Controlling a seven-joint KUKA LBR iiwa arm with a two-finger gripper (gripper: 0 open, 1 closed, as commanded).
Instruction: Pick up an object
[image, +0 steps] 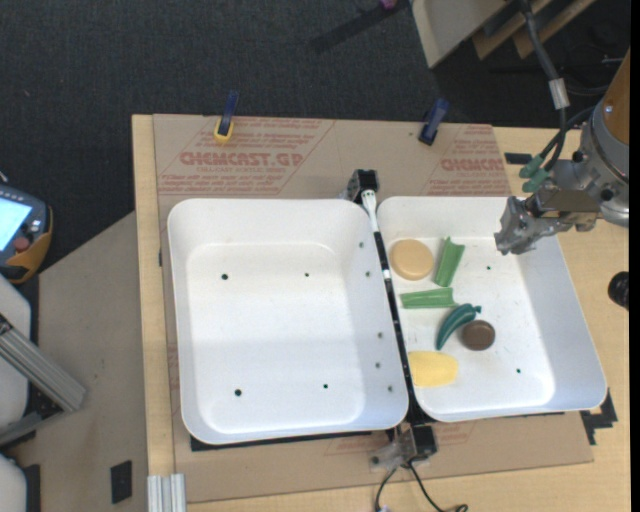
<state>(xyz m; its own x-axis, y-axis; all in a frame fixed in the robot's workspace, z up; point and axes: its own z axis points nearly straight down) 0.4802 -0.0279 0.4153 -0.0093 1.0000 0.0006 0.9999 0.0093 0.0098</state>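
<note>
Five small things sit in the right bin (575, 330), all in its left half. Nearest the camera is a yellow piece (434, 369), lying at the bin's front left by the divider between bins. Just behind it: a brown disc (478, 335) with a dark green curved piece (457, 320) touching its left side. Further back a flat green strip (428, 298) lies crosswise. Behind that, a tan round disc (411, 259) with a green stick (449, 261) just to its right, tilted. Left bin (200, 330) sits beside it, the two touching along the middle edge. Both rest on a cardboard sheet (290, 150) held by clamps at the back. My gripper (512, 238) hangs over the back right part of the right bin, apart from every piece, nothing between its fingers. Can't tell from this angle whether the fingers are open or closed
</note>
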